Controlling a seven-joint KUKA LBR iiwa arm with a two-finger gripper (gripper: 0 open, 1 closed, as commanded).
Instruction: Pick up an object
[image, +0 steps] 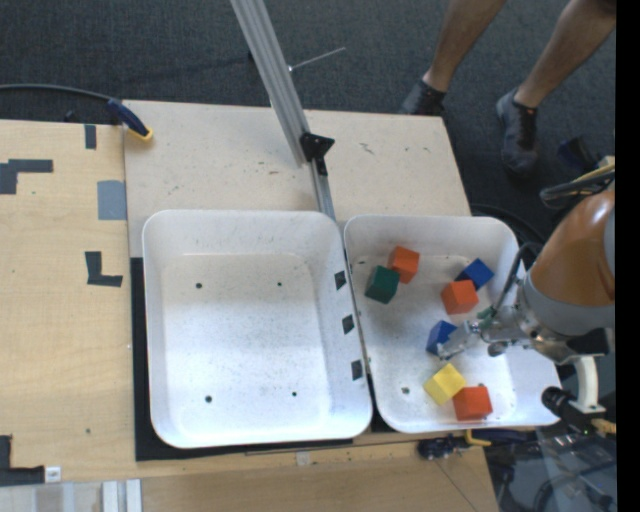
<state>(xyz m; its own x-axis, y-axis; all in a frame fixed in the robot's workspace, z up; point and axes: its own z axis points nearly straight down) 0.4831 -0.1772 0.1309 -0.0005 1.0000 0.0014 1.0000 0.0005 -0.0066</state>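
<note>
The right bin holds several small blocks. An orange block and a green block lie at its back left. A blue block and another orange block sit further right. A yellow block and a red-orange block rest near the front wall. My gripper reaches in from the right, low over the bin's middle. Its tip is right beside a second blue block, touching or nearly touching it. Nothing is seen lifted.
The left bin stands next to the right one, sharing a middle wall. A slanted metal rail runs down to the bins' back edge. A person's legs stand beyond the bench at the upper right.
</note>
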